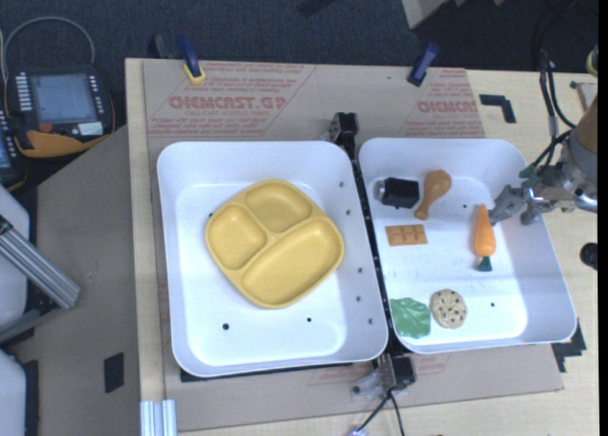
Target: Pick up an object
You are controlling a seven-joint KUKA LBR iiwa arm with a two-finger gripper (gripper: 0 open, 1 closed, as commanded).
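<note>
The right bin [546,306] holds several toy foods. An orange carrot [484,232] lies upright near its right side. A tan drumstick [433,189] and a black block [400,192] sit at the back left. There is an orange cracker [407,235] in the middle, and a green leaf [410,316] and a cookie [447,308] at the front. My gripper [515,204] hovers over the bin's right side, just right of the carrot's top. It is open, with nothing between its fingers.
The left bin [190,330] carries a yellow divided plate [275,242]. A black clamp [344,126] sits between the bins at the back. Cables hang near the arm at the right edge. A pendant [59,106] lies off the bench at left.
</note>
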